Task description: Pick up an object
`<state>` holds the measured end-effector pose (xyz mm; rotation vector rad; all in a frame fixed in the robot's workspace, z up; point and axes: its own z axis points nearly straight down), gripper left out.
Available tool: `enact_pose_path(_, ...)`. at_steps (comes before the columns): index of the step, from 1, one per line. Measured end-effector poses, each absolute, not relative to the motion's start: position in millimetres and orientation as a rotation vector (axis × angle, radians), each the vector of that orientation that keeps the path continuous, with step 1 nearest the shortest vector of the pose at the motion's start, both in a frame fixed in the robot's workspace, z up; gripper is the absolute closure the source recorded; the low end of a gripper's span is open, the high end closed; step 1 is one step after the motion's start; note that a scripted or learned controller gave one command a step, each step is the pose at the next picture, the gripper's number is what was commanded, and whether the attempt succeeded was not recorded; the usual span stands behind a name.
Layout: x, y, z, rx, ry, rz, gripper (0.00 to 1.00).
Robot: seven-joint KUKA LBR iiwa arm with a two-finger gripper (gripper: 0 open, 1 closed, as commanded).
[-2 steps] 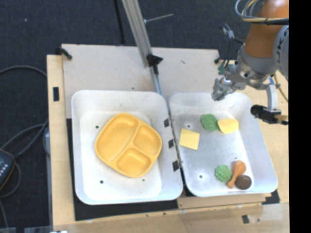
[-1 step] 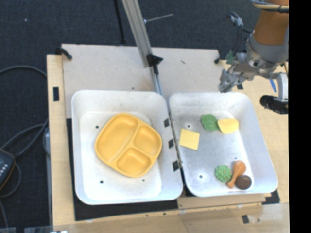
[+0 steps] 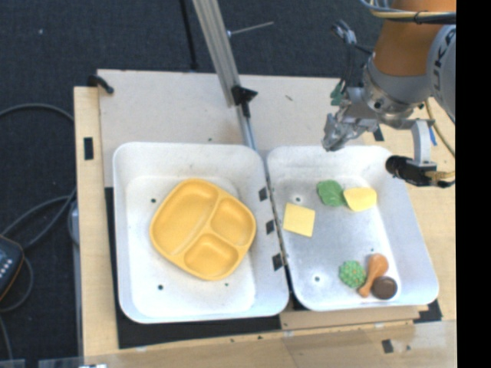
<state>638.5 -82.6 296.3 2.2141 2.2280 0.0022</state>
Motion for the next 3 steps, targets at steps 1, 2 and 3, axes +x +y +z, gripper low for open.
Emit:
enact_pose_path(1, 631.6, -41, 293, 2.215, 2.228, 0.001, 1.0)
enact_pose_path(2, 618.2, 8, 275, 2.215, 2.229, -0.001, 1.0)
enact_pose_path(3, 618.8, 59, 273, 2.214, 2.229, 0.002, 1.0)
